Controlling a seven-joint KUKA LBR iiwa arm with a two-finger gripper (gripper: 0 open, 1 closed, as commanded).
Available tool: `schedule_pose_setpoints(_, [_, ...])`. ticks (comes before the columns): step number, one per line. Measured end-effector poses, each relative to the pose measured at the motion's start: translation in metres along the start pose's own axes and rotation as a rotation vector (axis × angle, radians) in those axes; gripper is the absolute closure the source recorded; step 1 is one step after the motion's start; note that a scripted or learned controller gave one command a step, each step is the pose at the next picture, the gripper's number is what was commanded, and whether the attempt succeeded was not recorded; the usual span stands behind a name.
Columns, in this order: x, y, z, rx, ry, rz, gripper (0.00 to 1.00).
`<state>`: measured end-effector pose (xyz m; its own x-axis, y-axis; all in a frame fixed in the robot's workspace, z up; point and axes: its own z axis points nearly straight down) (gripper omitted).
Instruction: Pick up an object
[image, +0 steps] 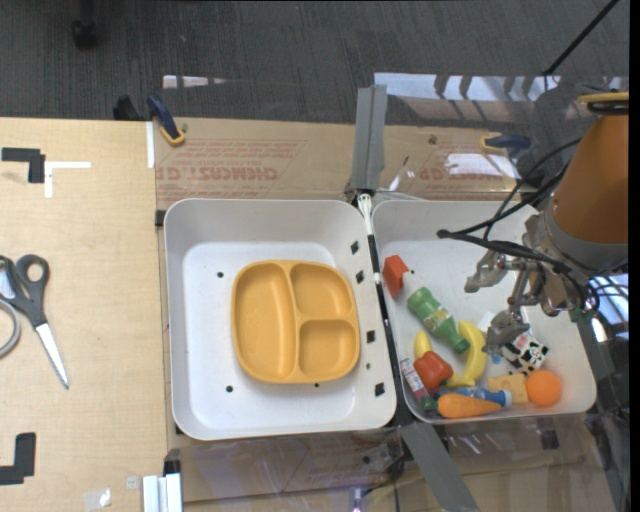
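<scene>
So far: nothing is lifted, by the look of it; the pick has yet to happen.
Camera view, arm: it reaches in from the right, orange band high up, wrist bent down over the right bin.
Gripper: low over the toy pile, tips near the banana and just beside the cow toy.
Claw state: I cannot tell how wide it stands, and I see nothing caught in it.
Toys: all lying in the right bin, at its near end: green bottle, red block, red pepper, carrot, orange ball.
Left bin: a yellow tray with three sections, no toy on it.
Bench: scissors lie well apart at the far left.
Done: the reach, seemingly.
Left: closing on one toy, likely the banana or the cow, and raising it clear.
Risk: the pile is tight, so a neighbour may get nudged or pinched instead.
</scene>
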<state>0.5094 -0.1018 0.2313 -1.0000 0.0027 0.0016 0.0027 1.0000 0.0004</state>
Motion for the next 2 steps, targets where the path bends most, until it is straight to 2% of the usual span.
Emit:
schedule_pose_setpoints(1, [-0.048, 0.001, 0.124, 0.0, 0.0, -0.106, 0.0])
schedule_pose_setpoints(2, [0.017, -0.046, 0.138, 0.003, -0.013, -0.03, 0.0])
